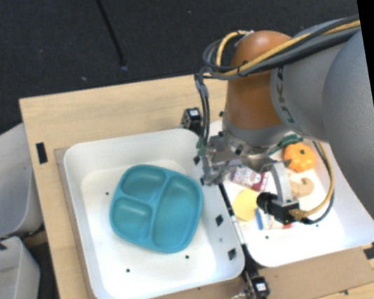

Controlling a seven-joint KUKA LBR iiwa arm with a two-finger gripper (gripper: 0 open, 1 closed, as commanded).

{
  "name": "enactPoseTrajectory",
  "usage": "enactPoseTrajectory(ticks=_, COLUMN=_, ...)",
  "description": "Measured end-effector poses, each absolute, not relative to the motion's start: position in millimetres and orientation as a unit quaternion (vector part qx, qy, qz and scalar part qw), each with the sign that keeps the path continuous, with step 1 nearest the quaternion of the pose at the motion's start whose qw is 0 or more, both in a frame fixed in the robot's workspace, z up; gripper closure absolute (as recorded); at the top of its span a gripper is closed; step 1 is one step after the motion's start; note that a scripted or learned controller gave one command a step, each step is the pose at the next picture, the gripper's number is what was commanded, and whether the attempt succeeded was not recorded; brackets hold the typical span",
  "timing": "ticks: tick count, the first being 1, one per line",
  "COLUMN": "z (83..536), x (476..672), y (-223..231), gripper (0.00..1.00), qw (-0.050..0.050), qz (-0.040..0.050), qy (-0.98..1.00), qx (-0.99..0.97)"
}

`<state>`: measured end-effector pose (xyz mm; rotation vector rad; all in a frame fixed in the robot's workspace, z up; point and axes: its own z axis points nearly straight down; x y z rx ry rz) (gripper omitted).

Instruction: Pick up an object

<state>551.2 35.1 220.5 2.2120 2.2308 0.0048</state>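
The arm's pincer point(247, 170), its state impossible to tell, hangs low over the right bin point(343, 233) among a yellow disc point(244, 204) and small pumpkin point(298, 156), left bin point(85, 219) bearing a teal divided plate point(156, 208)

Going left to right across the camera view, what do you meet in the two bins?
Blue tray in the left bin → yellow round object in the right bin → orange pumpkin-like toy. The arm's wrist hides the rest.
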Motion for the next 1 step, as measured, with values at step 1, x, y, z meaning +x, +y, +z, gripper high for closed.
enactPoseTrajectory(ticks=1, z=235.6, x=570.7, y=81.3, gripper=1.0, qw=0.0, qz=0.0016, qy=0.71, qx=0.704)
